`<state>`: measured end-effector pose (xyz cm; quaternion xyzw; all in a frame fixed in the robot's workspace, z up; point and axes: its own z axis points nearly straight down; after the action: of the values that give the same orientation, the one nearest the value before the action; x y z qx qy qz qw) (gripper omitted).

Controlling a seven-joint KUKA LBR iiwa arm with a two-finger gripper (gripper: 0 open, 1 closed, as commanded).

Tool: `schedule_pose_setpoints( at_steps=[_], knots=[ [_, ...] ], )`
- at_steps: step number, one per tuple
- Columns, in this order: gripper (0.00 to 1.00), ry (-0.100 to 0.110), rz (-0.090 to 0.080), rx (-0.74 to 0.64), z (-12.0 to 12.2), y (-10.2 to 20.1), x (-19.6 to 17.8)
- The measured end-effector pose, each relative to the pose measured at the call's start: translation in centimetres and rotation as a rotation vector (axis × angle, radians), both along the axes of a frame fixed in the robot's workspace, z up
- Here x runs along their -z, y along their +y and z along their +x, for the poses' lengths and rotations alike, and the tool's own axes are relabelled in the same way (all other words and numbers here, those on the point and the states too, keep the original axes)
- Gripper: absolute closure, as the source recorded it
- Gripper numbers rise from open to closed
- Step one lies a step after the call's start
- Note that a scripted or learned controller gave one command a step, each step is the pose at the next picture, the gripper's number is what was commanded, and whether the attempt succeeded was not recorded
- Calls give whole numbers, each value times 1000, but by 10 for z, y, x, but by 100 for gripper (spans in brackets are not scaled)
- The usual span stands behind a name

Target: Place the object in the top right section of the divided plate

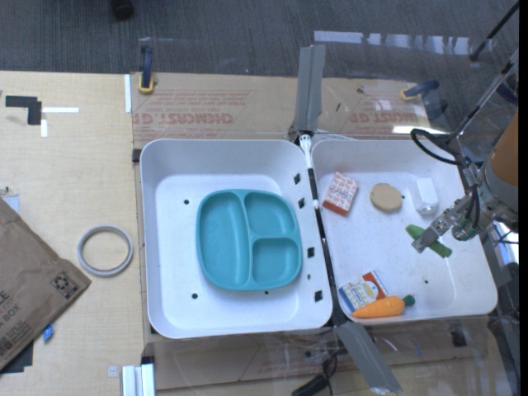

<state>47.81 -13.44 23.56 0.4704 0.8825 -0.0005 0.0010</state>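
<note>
Camera view, pincer over right bin, touching green object, finger spread unclear

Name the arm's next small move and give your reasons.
Probably lift the gripper straight up a little to test the grasp. It sits low in the right bin at a green object, and whether that piece is held cannot be seen. The teal divided plate waits in the left bin.
</note>
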Motion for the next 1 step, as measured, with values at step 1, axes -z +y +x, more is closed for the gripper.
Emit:
schedule_pose_setpoints(
  at_steps=[1],
  knots=[
    [100, 3, 2, -186, -1, 23, 91]
  ],
)
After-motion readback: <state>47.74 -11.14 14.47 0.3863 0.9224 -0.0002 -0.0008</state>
